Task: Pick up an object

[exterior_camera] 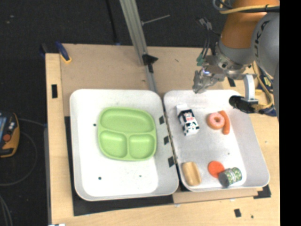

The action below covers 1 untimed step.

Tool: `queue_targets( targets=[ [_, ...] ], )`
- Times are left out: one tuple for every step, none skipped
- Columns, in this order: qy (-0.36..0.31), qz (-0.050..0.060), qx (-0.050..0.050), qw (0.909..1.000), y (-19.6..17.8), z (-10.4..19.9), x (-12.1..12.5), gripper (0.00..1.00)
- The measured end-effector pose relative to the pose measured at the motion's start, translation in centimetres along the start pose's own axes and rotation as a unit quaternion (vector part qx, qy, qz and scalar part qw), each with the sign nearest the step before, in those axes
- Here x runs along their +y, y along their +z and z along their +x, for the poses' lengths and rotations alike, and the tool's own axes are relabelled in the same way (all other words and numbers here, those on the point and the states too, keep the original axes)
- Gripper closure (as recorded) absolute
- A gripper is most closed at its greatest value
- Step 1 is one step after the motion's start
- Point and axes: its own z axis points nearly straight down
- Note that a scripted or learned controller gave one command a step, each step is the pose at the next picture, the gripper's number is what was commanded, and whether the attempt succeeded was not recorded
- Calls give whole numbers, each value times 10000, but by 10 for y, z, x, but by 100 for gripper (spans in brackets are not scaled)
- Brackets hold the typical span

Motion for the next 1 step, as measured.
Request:
queue_targets(
  targets=[
    [8,3,-7,10000,14,46,4,100]
  ],
)
